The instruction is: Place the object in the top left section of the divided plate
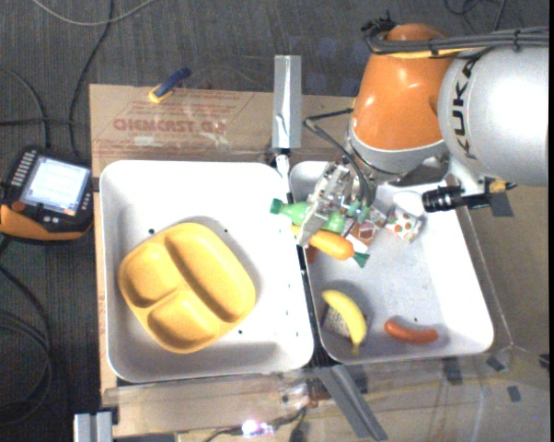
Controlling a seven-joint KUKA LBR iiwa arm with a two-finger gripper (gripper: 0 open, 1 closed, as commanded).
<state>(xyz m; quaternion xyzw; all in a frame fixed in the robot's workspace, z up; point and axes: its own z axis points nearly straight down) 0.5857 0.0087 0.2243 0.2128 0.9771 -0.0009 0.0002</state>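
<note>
Hovering over the inner edge of the right bin point(470, 274), the gripper point(330, 212) sits just above an orange carrot-like toy point(332, 244) with green ends; finger opening and any hold on it can't be told. Yellow divided plate point(187, 284) lies in the left bin point(130, 191), well apart. Banana point(347, 315) and sausage point(410, 332) lie near the right bin's front.

One fixed camera above the bench, looking down at a slant, both white bins point(111, 247) in frame
</note>
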